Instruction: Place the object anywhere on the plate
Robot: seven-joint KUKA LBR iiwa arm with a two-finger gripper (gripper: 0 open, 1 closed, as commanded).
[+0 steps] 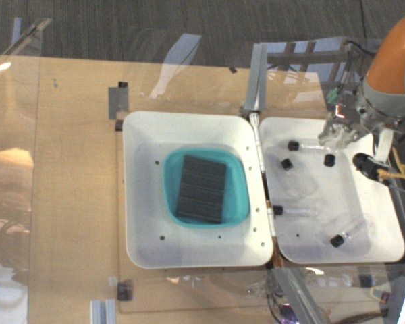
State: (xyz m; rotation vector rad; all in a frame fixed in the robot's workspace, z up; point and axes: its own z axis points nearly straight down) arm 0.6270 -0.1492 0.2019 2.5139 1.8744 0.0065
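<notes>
A teal plate [239,194] sits in the middle of the left white bin [142,181]. A dark grey ribbed rectangular block [202,188] lies flat on the plate, well inside its rim. My gripper [336,134] hangs below the orange band of the arm, over the far right part of the right bin [374,248]. It is far to the right of the plate and the block, and nothing shows in its grasp.
Several small clear pieces with black caps lie scattered in the right bin, such as one [293,144] at the back and one [338,240] near the front. A metal divider post [256,79] rises between the bins at the back. Cables [391,174] hang at the right.
</notes>
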